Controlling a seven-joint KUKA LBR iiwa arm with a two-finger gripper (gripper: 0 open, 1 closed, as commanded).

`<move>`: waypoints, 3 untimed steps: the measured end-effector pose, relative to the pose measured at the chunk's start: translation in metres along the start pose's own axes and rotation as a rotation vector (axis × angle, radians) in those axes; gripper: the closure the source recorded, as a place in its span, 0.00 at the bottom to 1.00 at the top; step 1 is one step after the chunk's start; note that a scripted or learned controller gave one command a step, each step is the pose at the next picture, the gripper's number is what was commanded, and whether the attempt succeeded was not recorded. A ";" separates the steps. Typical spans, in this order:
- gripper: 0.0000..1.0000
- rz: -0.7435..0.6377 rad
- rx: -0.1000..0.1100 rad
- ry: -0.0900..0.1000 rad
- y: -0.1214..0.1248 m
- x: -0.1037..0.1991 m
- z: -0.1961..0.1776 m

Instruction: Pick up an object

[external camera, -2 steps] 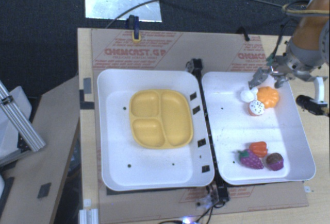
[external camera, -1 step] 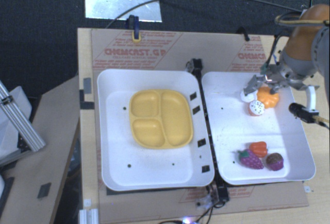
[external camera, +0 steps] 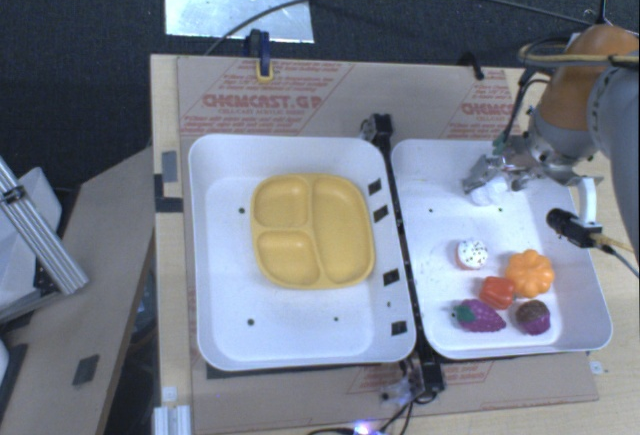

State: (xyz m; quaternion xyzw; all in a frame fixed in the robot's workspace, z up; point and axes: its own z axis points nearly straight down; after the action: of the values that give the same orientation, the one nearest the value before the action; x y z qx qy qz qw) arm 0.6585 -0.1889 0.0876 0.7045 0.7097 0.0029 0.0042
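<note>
My gripper (external camera: 487, 172) hangs low over the upper part of the right bin (external camera: 440, 223), reaching in from the right. A small white object (external camera: 490, 192) shows right under it; whether it is held is hidden. In the lower right of the same bin lie a white round piece with sprinkles (external camera: 472, 254), an orange pumpkin (external camera: 530, 271), a red piece (external camera: 497, 291), a purple bunch of grapes (external camera: 478, 315) and a dark plum (external camera: 533, 316), all apart from the gripper.
The left bin (external camera: 225, 223) holds a yellow divided plate (external camera: 308, 229) at its middle. A black divider with clips (external camera: 392, 223) runs between the bins. A black cable plug (external camera: 568, 225) sticks out below the wrist over the right bin's edge.
</note>
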 end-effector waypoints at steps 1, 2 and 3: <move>1.00 0.000 0.003 -0.001 -0.001 -0.001 -0.010; 1.00 0.001 0.004 0.001 -0.003 0.008 -0.068; 1.00 0.000 0.003 0.000 -0.008 0.012 -0.117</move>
State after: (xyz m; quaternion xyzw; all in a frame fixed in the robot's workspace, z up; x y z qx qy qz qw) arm 0.6496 -0.1763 0.2045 0.7045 0.7097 0.0017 0.0029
